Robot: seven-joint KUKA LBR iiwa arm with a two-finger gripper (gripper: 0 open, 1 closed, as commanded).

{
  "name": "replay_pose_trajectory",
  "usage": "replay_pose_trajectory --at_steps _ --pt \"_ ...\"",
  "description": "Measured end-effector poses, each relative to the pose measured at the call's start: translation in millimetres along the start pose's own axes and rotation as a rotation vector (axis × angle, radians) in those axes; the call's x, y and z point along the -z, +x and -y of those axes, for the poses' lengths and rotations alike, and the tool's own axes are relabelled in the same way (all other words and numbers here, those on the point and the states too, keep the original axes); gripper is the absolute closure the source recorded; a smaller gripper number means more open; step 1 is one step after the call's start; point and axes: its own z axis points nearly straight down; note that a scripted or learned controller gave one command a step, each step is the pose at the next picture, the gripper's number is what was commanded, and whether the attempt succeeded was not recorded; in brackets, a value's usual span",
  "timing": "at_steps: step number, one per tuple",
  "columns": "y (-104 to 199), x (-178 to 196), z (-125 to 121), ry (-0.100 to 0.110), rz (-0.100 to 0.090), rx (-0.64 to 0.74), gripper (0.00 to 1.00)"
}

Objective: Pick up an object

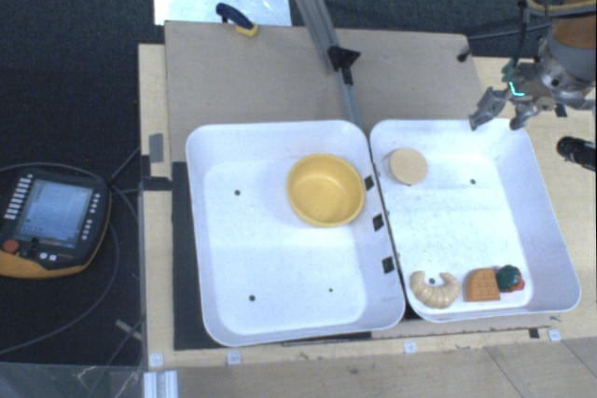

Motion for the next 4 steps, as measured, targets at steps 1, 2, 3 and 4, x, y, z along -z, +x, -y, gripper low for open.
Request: replay_pose_trajectory --at_steps 1,2,3,4 --pt "0.0 0.0 0.0 0.0 0.0 0.0 0.0" --pt "4.7 -61.4 2.7 0.004 -0.001 0.0 0.0" --pt "7.3 -110.9 12.8 0.004 -0.001 0.0 0.0" --pt "7.6 -130.9 12.5 0.0 0.0 0.0 0.0"
